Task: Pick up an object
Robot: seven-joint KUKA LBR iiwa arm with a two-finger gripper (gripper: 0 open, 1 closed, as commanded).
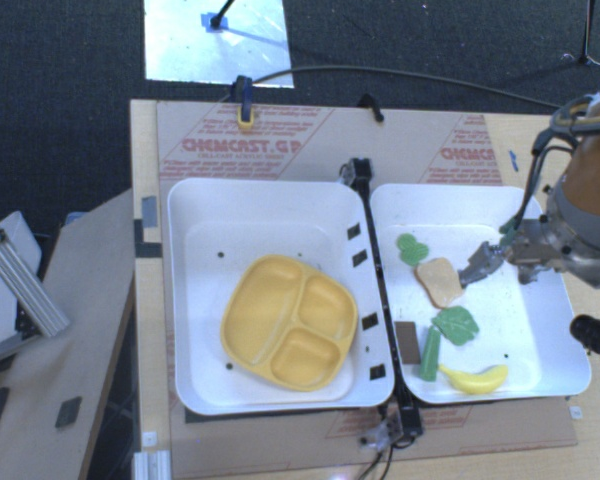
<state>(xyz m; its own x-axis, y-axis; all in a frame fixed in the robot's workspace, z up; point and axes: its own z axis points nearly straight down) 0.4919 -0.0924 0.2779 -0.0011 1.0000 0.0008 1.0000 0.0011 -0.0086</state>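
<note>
The gripper hangs over the right bin, its tip just beside the toast slice, which lies to its left. Behind and left of the fingers sits the round leafy piece. In front of the fingers lies the flat leaf, with the long pod and the brown block to its left. Furthest forward lies the banana. Far left of the fingers, the divided tray rests in the left bin.
</note>
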